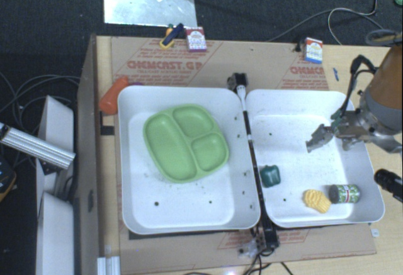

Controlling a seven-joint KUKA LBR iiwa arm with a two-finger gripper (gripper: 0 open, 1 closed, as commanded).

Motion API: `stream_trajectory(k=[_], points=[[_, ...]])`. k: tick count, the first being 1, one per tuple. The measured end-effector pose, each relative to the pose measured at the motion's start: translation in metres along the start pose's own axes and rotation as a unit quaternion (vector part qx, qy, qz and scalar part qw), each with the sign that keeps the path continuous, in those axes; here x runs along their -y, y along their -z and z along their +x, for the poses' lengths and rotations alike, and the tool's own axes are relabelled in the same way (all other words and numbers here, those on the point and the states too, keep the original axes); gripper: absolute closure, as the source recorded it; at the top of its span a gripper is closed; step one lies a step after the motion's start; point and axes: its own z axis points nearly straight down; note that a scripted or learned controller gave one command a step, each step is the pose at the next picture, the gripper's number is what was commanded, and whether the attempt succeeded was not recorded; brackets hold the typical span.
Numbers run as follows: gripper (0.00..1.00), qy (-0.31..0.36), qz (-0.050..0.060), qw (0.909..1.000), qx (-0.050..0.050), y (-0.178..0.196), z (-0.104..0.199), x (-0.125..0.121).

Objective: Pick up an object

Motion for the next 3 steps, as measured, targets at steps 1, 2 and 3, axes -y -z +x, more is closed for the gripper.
stream_trajectory(k=[1,2,3], points=[[0.0,-0.002,0.001,1.0,0.0,-0.121,-0.073,0.009],[0.0,-0.001,0.0,1.0,0.0,-0.11,-0.083,0.017],[0.0,-0.001,-0.001,1.0,0.0,-0.173,-0.093,-0.006]])
